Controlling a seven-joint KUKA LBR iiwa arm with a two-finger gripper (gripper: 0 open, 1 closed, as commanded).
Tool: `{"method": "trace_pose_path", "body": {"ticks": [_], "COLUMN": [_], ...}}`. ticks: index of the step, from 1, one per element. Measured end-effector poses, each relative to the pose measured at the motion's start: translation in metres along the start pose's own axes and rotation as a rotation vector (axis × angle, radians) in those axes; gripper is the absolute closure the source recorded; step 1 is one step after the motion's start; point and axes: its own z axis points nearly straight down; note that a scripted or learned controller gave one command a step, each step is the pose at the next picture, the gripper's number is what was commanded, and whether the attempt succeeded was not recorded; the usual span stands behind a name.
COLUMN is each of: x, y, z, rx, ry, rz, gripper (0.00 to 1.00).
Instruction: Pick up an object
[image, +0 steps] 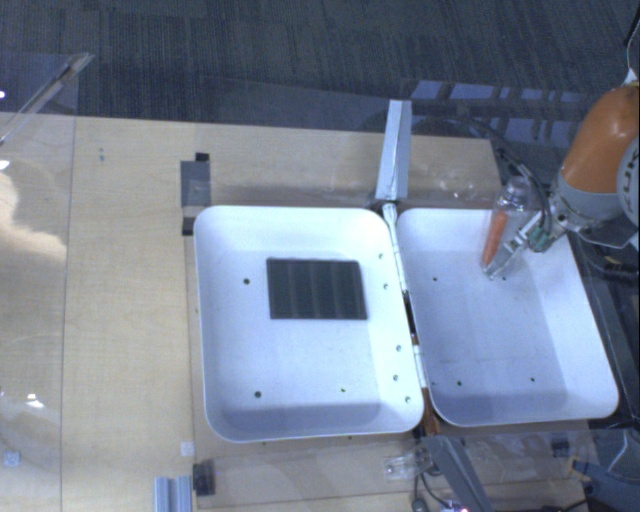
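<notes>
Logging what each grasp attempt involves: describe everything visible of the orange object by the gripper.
The orange object is slim and elongated, orange-red, paler toward its upper end. It stands nearly upright, slightly tilted, over the upper left part of the right bin, right beside the gripper. Whether it is clamped or merely alongside cannot be told; its material is unclear.

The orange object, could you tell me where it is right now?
The orange object is between the fingers of the gripper, above the right bin's far-left area.
</notes>
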Motion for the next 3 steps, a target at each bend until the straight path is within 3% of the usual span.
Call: {"method": "trace_pose_path", "body": {"ticks": [1,2,3], "x": [0.000,0.000,0.030], "y": [0.000,-0.001,0.018], "z": [0.000,-0.010,-0.097], "rx": [-0.002,0.000,-0.026], "ry": [0.000,0.000,-0.010], "rz": [-0.006,-0.004,-0.010], "gripper": [0.00,1.00,1.00]}}
